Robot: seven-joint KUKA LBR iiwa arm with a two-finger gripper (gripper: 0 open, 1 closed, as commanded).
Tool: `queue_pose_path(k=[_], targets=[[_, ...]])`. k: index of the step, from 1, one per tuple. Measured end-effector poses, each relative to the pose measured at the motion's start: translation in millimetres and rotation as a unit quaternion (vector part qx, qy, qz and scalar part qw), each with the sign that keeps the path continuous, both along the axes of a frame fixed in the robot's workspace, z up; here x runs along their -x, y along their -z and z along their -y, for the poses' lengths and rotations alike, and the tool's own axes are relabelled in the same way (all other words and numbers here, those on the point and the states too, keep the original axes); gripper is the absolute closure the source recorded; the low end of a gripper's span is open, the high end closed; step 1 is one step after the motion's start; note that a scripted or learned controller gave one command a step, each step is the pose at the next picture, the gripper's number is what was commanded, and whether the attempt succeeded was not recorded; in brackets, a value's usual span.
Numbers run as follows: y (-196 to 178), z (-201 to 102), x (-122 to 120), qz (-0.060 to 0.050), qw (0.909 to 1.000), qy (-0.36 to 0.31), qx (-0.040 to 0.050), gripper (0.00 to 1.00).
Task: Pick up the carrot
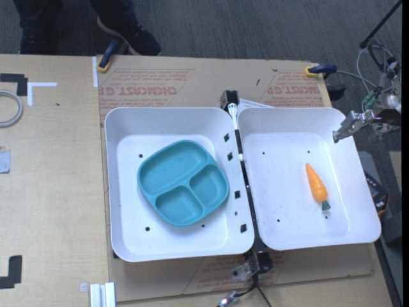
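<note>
The carrot is a small orange one with a green stub at its near end. It lies flat on the floor of the right white bin, right of the bin's middle. Its length runs from far to near, tilted slightly, and nothing touches it.
A blue three-compartment plate lies in the left white bin. Black clips hold the bins together along their shared wall. A metal bracket with cables juts over the right bin's far right corner. Cardboard lies under both bins.
</note>
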State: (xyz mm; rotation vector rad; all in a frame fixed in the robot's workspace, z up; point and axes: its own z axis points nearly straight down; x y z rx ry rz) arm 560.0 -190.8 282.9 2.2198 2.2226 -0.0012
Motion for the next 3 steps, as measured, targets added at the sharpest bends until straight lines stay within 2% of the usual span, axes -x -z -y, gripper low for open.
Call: queue_pose_path(k=[1, 2, 3], targets=[[167.4, 28.0, 1.8, -0.003, 1.0, 0.0, -0.0041, 0.0], [190.9, -5.8, 27.9, 0.0, 1.0, 0.001, -0.0006, 0.0], [181.1, -5.2, 27.5, 0.0, 1.0, 0.002, -0.0004, 1.0]])
